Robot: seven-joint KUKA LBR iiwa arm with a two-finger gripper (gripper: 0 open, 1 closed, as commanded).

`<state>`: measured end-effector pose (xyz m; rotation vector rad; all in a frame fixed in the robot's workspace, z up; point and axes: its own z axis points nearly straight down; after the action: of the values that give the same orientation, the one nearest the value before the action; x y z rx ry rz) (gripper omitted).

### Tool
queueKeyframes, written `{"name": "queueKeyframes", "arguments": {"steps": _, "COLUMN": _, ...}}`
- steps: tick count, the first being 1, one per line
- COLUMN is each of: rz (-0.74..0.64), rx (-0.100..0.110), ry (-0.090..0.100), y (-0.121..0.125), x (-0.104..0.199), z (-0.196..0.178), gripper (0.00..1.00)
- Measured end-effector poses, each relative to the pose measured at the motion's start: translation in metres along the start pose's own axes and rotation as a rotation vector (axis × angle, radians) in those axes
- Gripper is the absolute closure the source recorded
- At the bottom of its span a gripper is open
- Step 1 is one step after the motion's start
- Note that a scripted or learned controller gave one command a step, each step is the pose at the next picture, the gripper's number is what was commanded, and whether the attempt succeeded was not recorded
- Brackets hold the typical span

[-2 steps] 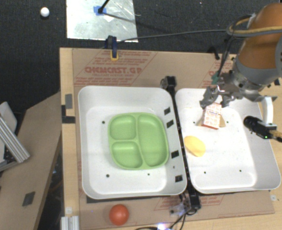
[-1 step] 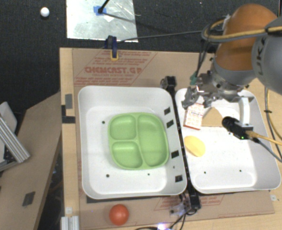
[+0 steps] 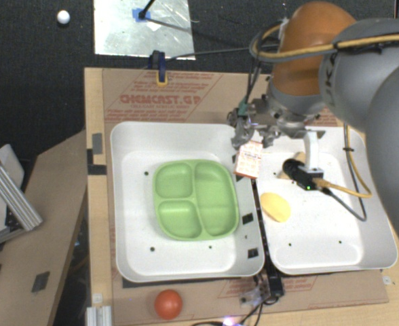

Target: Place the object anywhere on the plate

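Hanging between the closed fingers, a small card overlaps the bins' divide.

Two bins sit side by side on the worktop, touching along their inner walls. The left bin holds a divided plate lying flat near its middle, a little toward the right wall. In the right bin a rounded object lies on the floor at the left, close to the dividing wall and just right of the plate. The end effector hangs above the far end of that shared wall, with a small card directly below it. The arm comes in from the right over the right bin's far side. A ball rests on the worktop near the left bin's near edge. A sheet lies beyond the worktop's far edge.
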<state>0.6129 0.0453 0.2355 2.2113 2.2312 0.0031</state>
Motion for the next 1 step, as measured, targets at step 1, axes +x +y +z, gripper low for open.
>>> {"name": "queueKeyframes", "arguments": {"steps": 1, "rz": -0.001, "rx": -0.003, "ry": 0.001, "y": 0.0241, "x": 0.055, "z": -0.0019, "gripper": 1.0}}
